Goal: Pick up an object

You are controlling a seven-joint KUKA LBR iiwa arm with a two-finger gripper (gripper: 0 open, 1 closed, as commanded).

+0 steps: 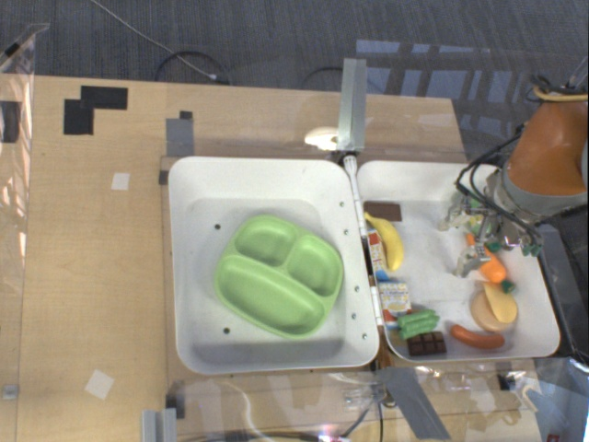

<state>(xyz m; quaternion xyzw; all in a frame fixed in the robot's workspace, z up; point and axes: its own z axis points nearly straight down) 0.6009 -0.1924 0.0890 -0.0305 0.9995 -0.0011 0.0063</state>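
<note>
My gripper (479, 243) hangs low over the right part of the right bin (419, 187), below the arm's orange band. Directly beside it, toward the front, lies a small orange carrot-like piece (495, 271), touching or nearly touching the gripper's metal parts. Further toward the front sit a tan pear-shaped piece (495, 308) and a red sausage (477, 338). A yellow banana (390, 239) lies along the bin's left side, with a brown block (384, 213) behind it. Nothing is visibly lifted.
The left bin (198, 191) holds a green divided plate (279, 274). At the right bin's front left are a small carton (394, 296), a green piece (418, 321) and a dark chocolate bar (426, 343). A metal post (352, 104) stands behind the bins' shared wall.
</note>
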